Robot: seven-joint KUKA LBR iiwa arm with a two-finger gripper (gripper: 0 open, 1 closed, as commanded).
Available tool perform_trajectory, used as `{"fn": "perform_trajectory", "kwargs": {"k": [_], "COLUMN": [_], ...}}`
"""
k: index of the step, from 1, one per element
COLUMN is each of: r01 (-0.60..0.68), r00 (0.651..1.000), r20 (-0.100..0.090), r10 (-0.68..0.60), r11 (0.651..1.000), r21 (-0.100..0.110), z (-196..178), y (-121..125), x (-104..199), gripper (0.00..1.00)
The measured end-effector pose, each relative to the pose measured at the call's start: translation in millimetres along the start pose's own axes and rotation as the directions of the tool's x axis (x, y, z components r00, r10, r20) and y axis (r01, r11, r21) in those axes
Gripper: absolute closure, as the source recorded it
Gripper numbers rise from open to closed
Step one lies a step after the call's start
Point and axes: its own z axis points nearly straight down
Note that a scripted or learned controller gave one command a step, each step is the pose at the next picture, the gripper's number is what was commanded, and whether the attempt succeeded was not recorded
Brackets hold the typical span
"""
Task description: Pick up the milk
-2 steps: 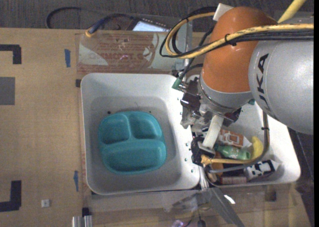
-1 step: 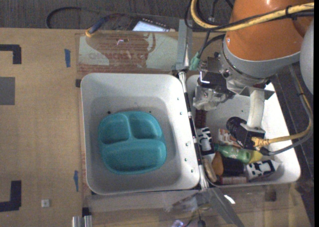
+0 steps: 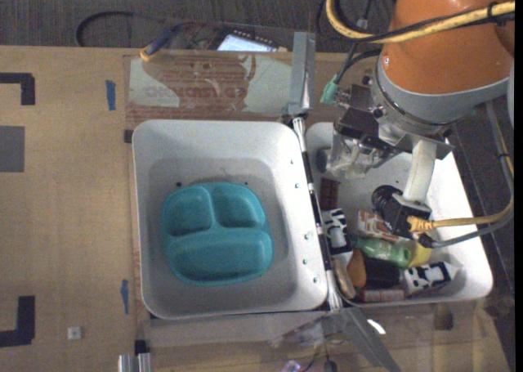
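White and black: I take the small cow-patterned carton [image 3: 334, 230] against the right bin's [image 3: 476, 223] left wall to be the milk; a second black-and-white carton [image 3: 426, 276] lies near the front right corner, so I cannot be sure which one counts.
Pincer: the gripper [image 3: 353, 158] hangs over the back left part of the right bin; I cannot tell how wide it stands or whether it has anything.
Direction: the carton by the wall lies toward the front of the bin from the gripper, slightly left, near but apart.
Long axis: it seems to run along the bin wall, back to front.
Neighbours: a green bottle [image 3: 384, 249] and a brown packet [image 3: 374, 223] crowd its right side.
Left bin [image 3: 155, 150]: a teal divided tray [image 3: 216, 231].
Writing: I read no brand or label anywhere; all print is too small.
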Motion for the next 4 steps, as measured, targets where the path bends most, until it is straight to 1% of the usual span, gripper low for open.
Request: {"fn": "perform_trajectory", "kwargs": {"k": [1, 2, 3, 4], "r01": [-0.071, -0.07, -0.071, -0.086], "r00": [0.997, 0.998, 0.997, 0.996], "r20": [0.0, 0.0, 0.0, 0.0], "r10": [0.071, 0.07, 0.071, 0.086], "r11": [0.997, 0.998, 0.997, 0.996], "r21": [0.0, 0.0, 0.003, 0.002], "z": [-27.9, -27.9, 143.5, 62.1], "y": [24.3, 24.1, 18.1, -10.7], "x": [-74.6, -74.2, -15.7, 32.2], "gripper": [1.0, 0.0, 0.0, 0.0]}}
